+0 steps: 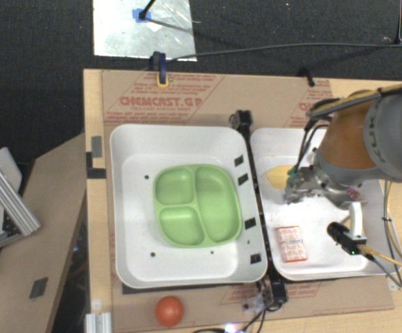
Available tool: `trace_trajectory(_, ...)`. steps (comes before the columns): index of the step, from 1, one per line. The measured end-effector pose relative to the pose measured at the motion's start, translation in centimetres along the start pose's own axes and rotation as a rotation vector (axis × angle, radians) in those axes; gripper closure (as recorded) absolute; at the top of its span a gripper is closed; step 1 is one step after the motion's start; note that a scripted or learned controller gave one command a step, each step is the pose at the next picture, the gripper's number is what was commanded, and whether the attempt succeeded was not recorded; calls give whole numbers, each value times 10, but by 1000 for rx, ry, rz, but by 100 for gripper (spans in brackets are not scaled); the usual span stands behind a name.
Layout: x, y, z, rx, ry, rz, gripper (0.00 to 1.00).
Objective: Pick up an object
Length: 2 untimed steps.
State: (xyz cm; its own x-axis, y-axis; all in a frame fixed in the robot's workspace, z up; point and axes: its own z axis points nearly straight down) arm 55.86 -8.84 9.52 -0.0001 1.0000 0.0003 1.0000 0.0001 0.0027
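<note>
In the right bin (270, 144) lie a yellow object (277, 177), partly hidden by the arm, and a small pink and white packet (292, 243) near the front. My gripper (292, 188) hangs low over the bin, right beside the yellow object and at its right edge. The grey arm with its orange band (346, 141) covers much of the bin's right side. A green divided plate (196, 205) lies in the middle of the left bin (128, 186).
A red ball (168, 311) rests on the cardboard in front of the left bin. Black clips (241, 119) sit along the seam between the bins. A metal frame (7, 193) stands at the far left.
</note>
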Motion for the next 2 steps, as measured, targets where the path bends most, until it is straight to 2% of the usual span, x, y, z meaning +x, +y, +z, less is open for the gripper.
trace_trajectory(2, -1, 3, -128, -5, -1, -4, 100)
